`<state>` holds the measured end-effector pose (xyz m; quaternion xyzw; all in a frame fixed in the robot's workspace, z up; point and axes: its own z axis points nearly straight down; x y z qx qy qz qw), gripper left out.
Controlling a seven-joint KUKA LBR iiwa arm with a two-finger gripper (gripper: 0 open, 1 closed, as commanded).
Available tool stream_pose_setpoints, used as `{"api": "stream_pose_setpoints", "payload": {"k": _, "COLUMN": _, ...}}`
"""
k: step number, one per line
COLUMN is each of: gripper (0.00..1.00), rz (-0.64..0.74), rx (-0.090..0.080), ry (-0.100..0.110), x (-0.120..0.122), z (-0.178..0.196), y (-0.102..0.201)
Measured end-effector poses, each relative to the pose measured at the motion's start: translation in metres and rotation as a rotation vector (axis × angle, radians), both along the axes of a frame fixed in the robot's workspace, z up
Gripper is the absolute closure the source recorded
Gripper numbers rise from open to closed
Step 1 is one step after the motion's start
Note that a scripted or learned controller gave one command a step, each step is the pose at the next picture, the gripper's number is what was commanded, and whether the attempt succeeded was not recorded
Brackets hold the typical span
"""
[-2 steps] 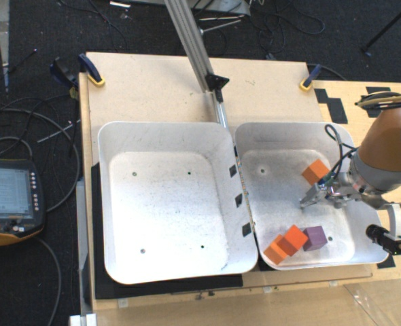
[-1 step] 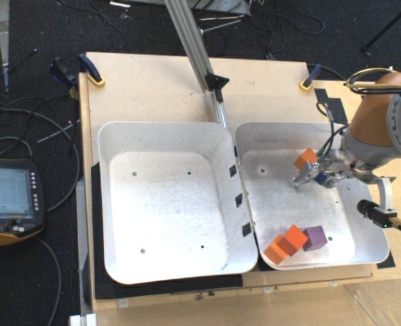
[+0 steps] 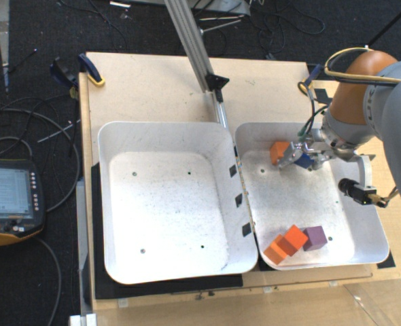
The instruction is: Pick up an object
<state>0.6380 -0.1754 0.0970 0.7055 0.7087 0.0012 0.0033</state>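
My gripper [image 3: 295, 157] is low over the far part of the right bin [image 3: 363, 216], reaching in from the right. A small orange block [image 3: 278, 151] lies right against its left side, partly covered by it. Something blue [image 3: 310, 159] shows at the gripper's body; I cannot tell whether it is an object or part of the tool. Near the bin's front edge lie a larger orange block [image 3: 286, 243] and a purple cube [image 3: 315, 237], touching each other.
The left bin [image 3: 112, 182] sits beside the right one, and their rims overlap in the middle. A slanted metal pole [image 3: 190, 36] rises from the far side of the bench. A teach pendant [image 3: 9, 199] lies on the floor at left.
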Motion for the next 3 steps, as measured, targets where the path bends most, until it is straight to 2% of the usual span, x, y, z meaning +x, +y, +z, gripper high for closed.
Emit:
{"api": "stream_pose_setpoints", "payload": {"k": 1, "gripper": 0.0, "rz": 0.005, "rx": 0.001, "ry": 0.076, "x": 0.03, "z": -0.003, "y": 0.028}}
{"api": "stream_pose_setpoints", "payload": {"k": 2, "gripper": 1.0, "rz": 0.002, "rx": 0.001, "ry": 0.078, "x": 0.028, "z": 0.006, "y": 0.027}}
{"api": "stream_pose_setpoints", "payload": {"k": 3, "gripper": 1.0, "rz": 0.005, "rx": 0.007, "ry": 0.001, "x": -0.014, "z": 0.102, "y": 0.143}}
